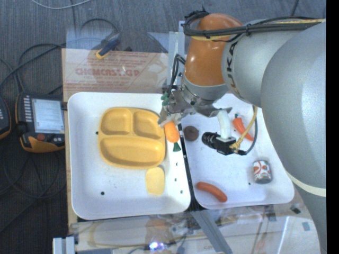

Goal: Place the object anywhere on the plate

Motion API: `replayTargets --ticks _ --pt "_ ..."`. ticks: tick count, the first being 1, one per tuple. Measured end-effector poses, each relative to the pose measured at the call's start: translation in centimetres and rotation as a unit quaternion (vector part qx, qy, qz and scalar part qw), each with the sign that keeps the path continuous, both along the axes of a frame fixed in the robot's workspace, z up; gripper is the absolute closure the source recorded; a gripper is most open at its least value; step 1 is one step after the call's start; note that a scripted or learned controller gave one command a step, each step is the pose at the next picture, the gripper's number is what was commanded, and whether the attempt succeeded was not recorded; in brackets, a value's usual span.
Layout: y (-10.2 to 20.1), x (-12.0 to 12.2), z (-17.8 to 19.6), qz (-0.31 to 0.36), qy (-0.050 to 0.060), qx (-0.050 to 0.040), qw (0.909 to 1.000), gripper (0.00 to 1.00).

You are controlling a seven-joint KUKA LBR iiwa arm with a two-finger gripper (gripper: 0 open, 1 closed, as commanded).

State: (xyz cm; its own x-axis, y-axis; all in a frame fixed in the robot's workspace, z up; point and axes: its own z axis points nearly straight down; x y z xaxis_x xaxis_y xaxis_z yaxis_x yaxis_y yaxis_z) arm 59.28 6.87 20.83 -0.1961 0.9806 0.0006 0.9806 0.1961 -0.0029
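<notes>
The yellow plate (131, 136) lies in the left bin (85, 194), near its back edge. Just to the plate's right, by the bin's right edge, the hand (170, 121) hangs with a toy carrot (171, 133) under it, though I cannot tell if it is clamped on the carrot. To do this well, I think it should move left over the plate, then let go low and gently.
</notes>
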Motion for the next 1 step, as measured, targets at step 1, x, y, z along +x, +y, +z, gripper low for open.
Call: replayTargets --ticks 1 --pt "-0.01 0.0 0.01 0.0 0.0 0.0 1.0 0.0"
